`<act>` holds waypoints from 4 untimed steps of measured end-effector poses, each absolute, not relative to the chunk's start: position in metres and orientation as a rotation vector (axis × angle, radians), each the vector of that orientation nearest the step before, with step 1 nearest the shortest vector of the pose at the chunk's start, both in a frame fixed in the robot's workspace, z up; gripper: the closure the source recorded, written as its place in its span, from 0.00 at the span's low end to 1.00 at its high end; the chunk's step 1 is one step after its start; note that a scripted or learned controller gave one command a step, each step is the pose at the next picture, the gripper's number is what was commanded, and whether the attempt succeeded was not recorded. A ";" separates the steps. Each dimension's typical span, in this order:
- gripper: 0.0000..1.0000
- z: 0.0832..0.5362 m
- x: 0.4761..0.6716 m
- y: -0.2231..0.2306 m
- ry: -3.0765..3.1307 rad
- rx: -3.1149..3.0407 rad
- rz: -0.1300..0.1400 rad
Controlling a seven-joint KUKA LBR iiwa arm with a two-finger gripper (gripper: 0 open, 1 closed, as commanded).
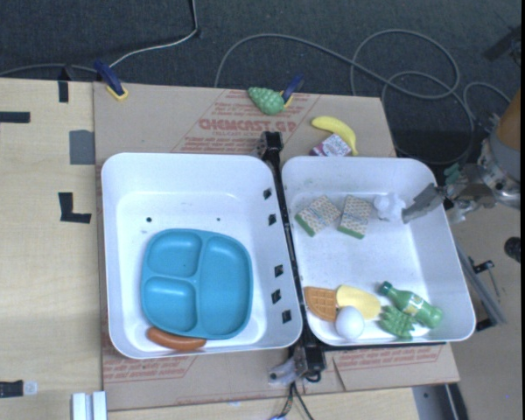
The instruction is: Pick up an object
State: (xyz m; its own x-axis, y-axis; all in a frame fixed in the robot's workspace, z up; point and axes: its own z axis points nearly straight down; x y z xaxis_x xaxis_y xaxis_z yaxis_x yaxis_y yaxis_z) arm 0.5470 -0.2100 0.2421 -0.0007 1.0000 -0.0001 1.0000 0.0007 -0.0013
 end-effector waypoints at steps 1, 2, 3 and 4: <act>0.00 0.130 0.578 -0.223 -2.219 -2.217 0.004; 0.00 0.169 0.595 -0.176 -2.223 -2.219 -0.001; 0.00 0.097 0.624 -0.150 -2.225 -2.223 -0.003; 1.00 0.107 0.624 -0.149 -2.227 -2.222 -0.005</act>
